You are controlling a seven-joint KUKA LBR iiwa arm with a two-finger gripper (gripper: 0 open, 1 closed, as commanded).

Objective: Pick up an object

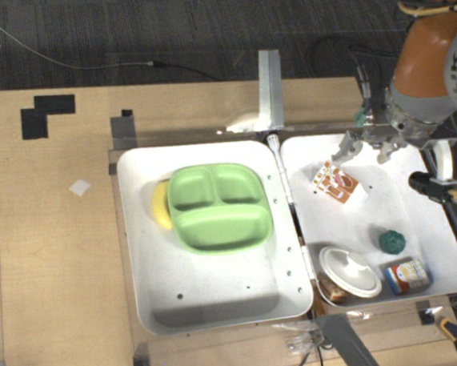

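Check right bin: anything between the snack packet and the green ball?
Nothing. In the camera view, the stretch of the right bin floor from the snack packet down to the green ball is bare white.

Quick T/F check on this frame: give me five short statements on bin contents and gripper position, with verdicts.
1. The green divided plate lies in the left bin. True.
2. The gripper hovers over the left bin. False: it is over the far part of the right bin.
3. A yellow object sits at the plate's left edge. True.
4. The small can lies in the left bin. False: it lies in the right bin, near the front.
5. The gripper holds the red-and-white packet. False: the packet lies on the bin floor, apart from the fingers.
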